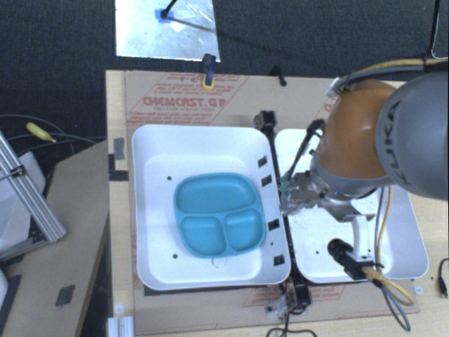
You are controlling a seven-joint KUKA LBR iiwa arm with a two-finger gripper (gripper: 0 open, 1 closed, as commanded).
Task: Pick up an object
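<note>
Left bin point(151, 188): a shallow white bin is sitting on the table point(175, 97), touching its twin along the inner wall.
Plate point(217, 214): a light blue divided plate with three compartments is lying flat in the middle of the left bin, one long compartment on the far side and two smaller ones on the near side, well apart from the bin walls.
Right bin point(414, 258): a second white bin is lying just beside the first, and the arm is covering much of its floor.
Arm point(393, 135): the grey arm with its orange band is reaching in from the right and is hanging over the right bin.
End effector point(289, 194): it is sitting low by the wall where the two bins are meeting, on the right bin's side; the wrist is hiding its tip, so I cannot tell how far it is opening or whether it is gripping anything.
Cable point(382, 258): a yellow cable is running down from the wrist across the right bin.
Table: brown board with red lettering is showing beyond the bins.
</note>
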